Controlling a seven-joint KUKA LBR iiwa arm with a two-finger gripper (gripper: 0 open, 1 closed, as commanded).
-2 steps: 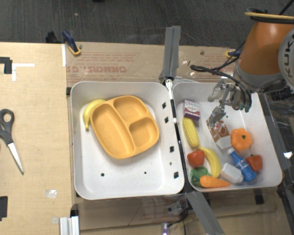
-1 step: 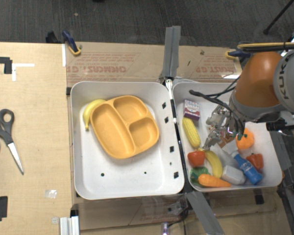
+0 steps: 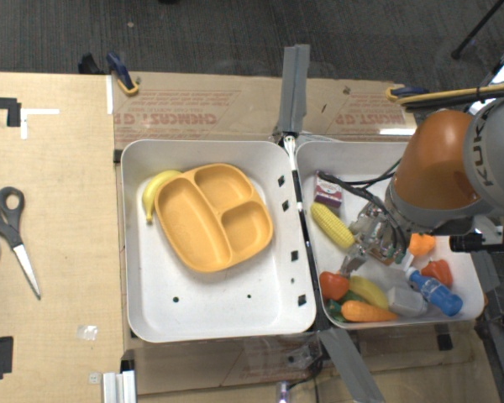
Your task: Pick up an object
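One fixed camera above the bench (image 3: 50,225), slanting down on both bins (image 3: 151,309).

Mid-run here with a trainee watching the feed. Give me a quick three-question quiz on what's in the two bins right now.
1. True or false: the yellow divided plate lies in the right bin.
2. Which item lies nearest the pincer? A) corn cob B) banana C) scissors
3. Fill in: the blue bottle lies in the ___ bin.

Key: 1 false, it lies in the left bin; 2 A; 3 right.
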